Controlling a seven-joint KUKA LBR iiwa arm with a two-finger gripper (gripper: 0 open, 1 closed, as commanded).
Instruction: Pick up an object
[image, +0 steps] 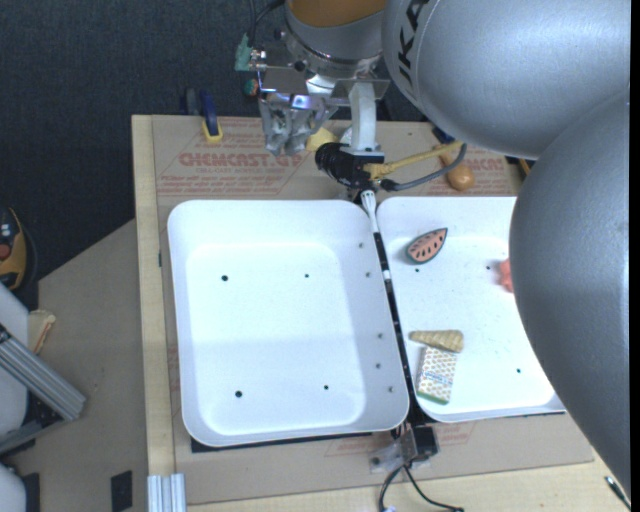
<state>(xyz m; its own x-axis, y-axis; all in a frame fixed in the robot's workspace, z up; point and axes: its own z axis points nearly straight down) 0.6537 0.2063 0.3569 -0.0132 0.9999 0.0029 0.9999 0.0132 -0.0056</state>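
Observation:
My gripper (286, 130) hangs high at the back of the bench, beyond the far edge of the left bin (200, 300). In the right bin (480, 405) lie an orange leaf-shaped piece (427, 245), a tan wedge (437, 340) and, just below it, a patterned packet (437, 376). A pink object (503, 273) shows at the arm's edge and is mostly hidden by it. The gripper is far from all of these.
The big grey arm covers the right side of the right bin. A brown wooden knob (459, 178) sits on the bench behind that bin. A blue and yellow clamp (209, 118) stands at the bench's back left edge.

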